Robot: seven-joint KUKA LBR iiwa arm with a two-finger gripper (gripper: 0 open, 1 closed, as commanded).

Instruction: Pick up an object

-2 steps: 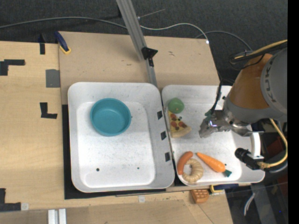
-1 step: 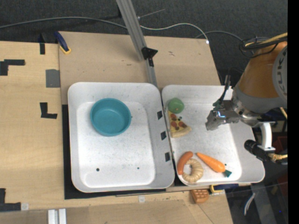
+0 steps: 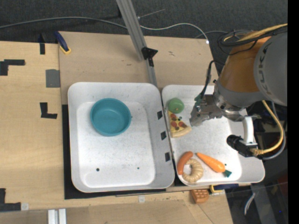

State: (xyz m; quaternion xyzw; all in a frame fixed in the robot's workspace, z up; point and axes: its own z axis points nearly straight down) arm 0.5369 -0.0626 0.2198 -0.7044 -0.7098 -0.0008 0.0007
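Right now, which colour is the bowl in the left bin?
Teal blue bowl, seen clearly in the camera view.

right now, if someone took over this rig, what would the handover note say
Gripper: low over the right bin, just right of the pizza slice; nothing visibly held, and I cannot tell how it is set.
Right bin: green round object at the upper left, pizza slice below it, then hot dog, bagel-like ring and carrot along the near end.
Left bin: blue bowl.
Done: nothing lifted yet.
Left: grasp one object, probably the pizza slice as the closest, and raise it.
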